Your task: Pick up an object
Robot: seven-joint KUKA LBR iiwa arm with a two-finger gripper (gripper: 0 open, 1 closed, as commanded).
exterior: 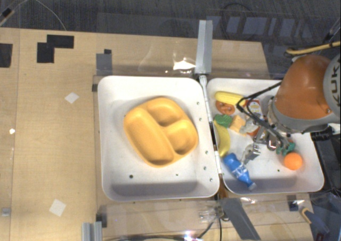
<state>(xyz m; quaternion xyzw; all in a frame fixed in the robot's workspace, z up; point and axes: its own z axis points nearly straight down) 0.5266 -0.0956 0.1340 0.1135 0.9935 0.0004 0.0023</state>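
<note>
Across the counter (48, 144) sit two white bins; the left bin (114, 181) carries a big yellow sectioned tray (160, 130). Inside the right bin (314, 181) the arm's fingers (254, 152) hang low above the blue bottle (237, 169); I cannot tell their spread. That bottle looks light, stiff and slick, best pinched across its body. An orange ball (293, 161) would likely roll.

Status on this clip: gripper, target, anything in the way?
Gripper low in right bin, nothing seen held. Blue bottle just below it, banana to its left, orange ball to its right. Yellow tray alone in left bin.
</note>
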